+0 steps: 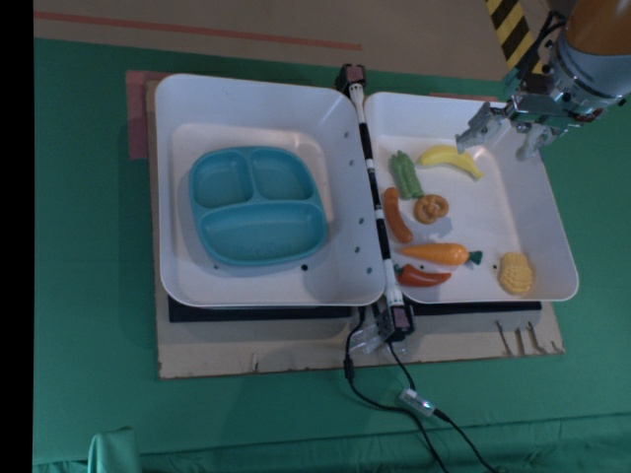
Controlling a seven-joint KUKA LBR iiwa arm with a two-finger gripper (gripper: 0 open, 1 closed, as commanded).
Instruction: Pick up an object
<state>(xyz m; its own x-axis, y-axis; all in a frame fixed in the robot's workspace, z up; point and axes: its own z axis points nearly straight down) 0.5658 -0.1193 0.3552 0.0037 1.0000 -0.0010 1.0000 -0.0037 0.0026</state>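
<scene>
End effector [505,132], seemingly open, hovers over right bin's [552,227] far edge.

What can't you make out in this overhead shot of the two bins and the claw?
- Arm, camera view: cut off by the top and right edges above the orange band.
- Claw: fingers spread above the right bin, but the tips are blurred.
- Pretzel-like brown piece: too small to identify.
- Bench under the teal plate and left bin: covered by them.

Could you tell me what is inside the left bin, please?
A teal divided plate lies in the left bin, its three compartments bare. Whatever bin floor lies beneath it is covered.
</scene>
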